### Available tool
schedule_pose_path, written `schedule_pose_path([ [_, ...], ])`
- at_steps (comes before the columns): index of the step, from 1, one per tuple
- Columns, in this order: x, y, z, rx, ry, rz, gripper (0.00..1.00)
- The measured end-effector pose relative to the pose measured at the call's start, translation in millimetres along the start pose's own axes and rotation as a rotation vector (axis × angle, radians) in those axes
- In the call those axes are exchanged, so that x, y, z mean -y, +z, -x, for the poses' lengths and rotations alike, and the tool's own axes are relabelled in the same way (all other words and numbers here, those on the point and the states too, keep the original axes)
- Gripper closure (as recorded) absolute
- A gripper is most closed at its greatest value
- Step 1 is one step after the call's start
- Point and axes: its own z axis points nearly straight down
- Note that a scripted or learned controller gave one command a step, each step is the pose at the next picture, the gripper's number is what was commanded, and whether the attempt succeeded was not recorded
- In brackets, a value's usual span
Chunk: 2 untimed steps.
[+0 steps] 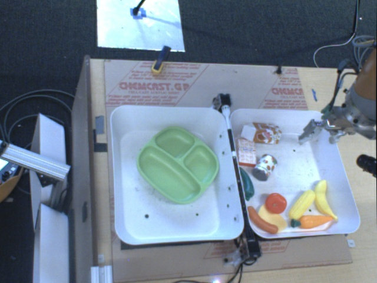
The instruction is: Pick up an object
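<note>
Camera view is looking down on the tabletop (194,78), a sheet of brown board with red lettering, which is carrying two shallow white bins side by side. The left bin (126,217) is sitting toward the tabletop's left edge and is holding a green divided plate (178,164), which is lying slightly turned near that bin's middle. The right bin (341,184) is sitting against the left one, reaching toward the tabletop's right edge.

My arm (366,93) is reaching in over the tabletop's far right corner, and my end effector (307,134) is hovering at the far right part of the right bin, with nothing between the fingers. Whether those fingers are spread or pressed together, I cannot tell.

The things to pick are all lying in the right bin. Along its near edge a banana (322,197) is resting toward the right near corner, with a yellow corn cob (302,204) just beside it and an orange carrot (313,221) below them. A sausage in a bun (264,220) is lying at the near left corner, touching a red tomato (275,203). A dark green vegetable (247,184) is lying against the left wall. Toward the far left corner a red and white packet (262,133) is lying flat, with a small white box (246,152) just beside it and a small can (265,165) tipped over nearby, well apart from my end effector.
</note>
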Motion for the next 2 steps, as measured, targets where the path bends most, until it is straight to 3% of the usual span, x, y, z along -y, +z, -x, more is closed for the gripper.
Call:
schedule_pose_path([
  [2, 68.2, 97.4, -93.5, -0.004, -0.004, -0.006, 0.00],
])
